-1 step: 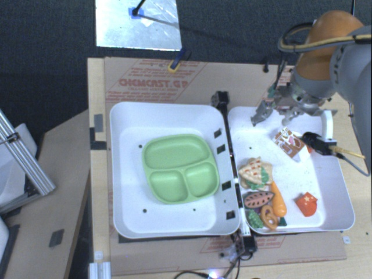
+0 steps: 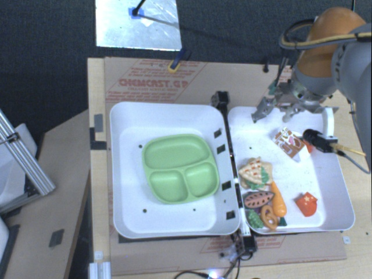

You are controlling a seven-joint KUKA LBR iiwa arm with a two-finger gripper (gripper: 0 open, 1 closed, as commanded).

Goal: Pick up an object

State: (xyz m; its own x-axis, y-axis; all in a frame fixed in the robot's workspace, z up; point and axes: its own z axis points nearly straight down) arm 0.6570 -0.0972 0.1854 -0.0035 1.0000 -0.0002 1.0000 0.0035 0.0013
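My gripper (image 2: 273, 114) hangs over the far edge of the right bin (image 2: 331, 179), open, with nothing between its fingers. A red, white and brown toy box (image 2: 289, 143) lies just in front of it, a little to the right and apart from the fingers. Nearer the front are a toy sandwich wedge (image 2: 256, 172), an orange carrot (image 2: 279, 197), a brown sausage-like piece (image 2: 258, 200), a pretzel (image 2: 268, 217) with a green leafy piece (image 2: 253, 218) beside it, and a red toy pepper (image 2: 306, 203).
The left bin (image 2: 128, 127) holds a green divided plate (image 2: 179, 167). A black divider with clips (image 2: 228, 156) runs between the bins. A shiny sheet (image 2: 138, 17) lies on the dark floor beyond the bench.
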